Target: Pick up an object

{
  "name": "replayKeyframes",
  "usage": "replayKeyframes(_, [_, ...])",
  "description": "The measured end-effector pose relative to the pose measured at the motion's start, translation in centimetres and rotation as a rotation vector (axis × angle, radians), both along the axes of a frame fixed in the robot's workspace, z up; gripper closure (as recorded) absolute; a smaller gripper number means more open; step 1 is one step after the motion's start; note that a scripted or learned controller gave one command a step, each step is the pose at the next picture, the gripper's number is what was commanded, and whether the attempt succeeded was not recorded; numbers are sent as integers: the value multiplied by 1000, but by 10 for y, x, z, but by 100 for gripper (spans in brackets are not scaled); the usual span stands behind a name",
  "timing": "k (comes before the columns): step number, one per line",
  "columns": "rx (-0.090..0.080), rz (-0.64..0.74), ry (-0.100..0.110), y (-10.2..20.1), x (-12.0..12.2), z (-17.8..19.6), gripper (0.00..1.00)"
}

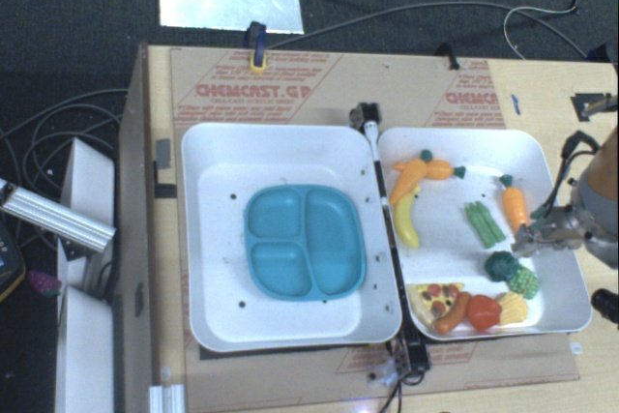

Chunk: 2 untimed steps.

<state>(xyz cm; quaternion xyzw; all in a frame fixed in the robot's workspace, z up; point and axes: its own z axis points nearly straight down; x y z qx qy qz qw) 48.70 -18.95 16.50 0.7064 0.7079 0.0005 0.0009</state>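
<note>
The right bin [447, 251] holds several toy foods. An orange carrot [426, 172] and a yellow banana [405, 220] lie at its left. Green beans [484, 222] and a small carrot [515, 204] lie in the middle right. Broccoli [500, 265], a yellow-green corn piece [525, 283], a tomato [485, 311], a sausage [453, 315] and a pizza slice [435, 296] crowd the front. My gripper [530, 242] hangs low at the bin's right side, just right of the beans, below the small carrot and above the broccoli. No object is visibly in its grasp.
The left bin [198, 208] holds a blue divided plate [305, 240]. A black clamp [367, 117] sits where the bins meet at the back. Cables run across the bench behind the bins. The grey arm [595, 208] covers the right bin's right rim.
</note>
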Motion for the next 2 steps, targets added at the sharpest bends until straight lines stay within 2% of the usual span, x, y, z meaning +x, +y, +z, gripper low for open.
replayKeyframes(1, [0,1,0,1,9,-12,100])
replayKeyframes(2, [0,-1,2,-17,-1,-29,100])
